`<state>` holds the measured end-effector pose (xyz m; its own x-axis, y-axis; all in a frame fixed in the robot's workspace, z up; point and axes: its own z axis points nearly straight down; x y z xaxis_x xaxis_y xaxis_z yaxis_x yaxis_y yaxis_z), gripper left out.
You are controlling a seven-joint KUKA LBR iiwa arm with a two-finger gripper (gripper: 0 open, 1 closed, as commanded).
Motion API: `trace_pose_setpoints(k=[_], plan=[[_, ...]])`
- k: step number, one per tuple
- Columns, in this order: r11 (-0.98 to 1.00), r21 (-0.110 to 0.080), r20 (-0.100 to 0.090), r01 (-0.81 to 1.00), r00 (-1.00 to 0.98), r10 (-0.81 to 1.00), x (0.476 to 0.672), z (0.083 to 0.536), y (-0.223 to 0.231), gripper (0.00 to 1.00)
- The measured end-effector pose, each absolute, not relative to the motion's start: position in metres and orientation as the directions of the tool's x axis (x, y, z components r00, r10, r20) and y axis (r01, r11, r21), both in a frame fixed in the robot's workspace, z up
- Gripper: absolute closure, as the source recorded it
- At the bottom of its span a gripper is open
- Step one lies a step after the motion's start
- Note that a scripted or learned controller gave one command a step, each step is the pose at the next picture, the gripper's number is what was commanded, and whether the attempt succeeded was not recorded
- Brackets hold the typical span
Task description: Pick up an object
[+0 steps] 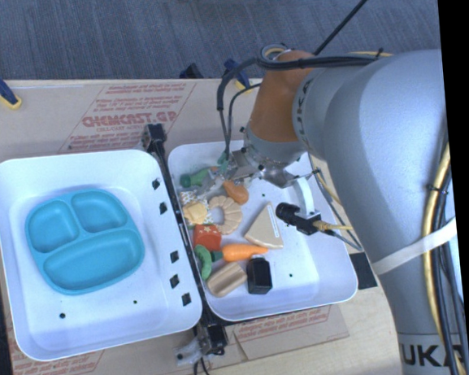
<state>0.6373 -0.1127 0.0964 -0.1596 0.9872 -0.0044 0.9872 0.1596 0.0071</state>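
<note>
Camera view: the end effector (237, 168) is lowered into the back of the right bin (333, 284), among toy food heaped there, presumably so a grasp can be attempted. Whether it is open or closed cannot be told. Likely targets lie just beside it: an orange piece (236, 192) and a green piece (193, 179). A blue divided plate (84, 241) is kept in the left bin (26, 323).
</note>
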Motion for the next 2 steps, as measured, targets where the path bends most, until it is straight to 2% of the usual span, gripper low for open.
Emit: trace_pose_setpoints(k=[1,2], plan=[[0.666,0.008,-0.011,0.746,-0.666,0.746,0.646,0.097,-0.111,0.00],[0.573,0.008,-0.014,0.819,-0.573,0.819,0.623,0.097,-0.104,0.00]])
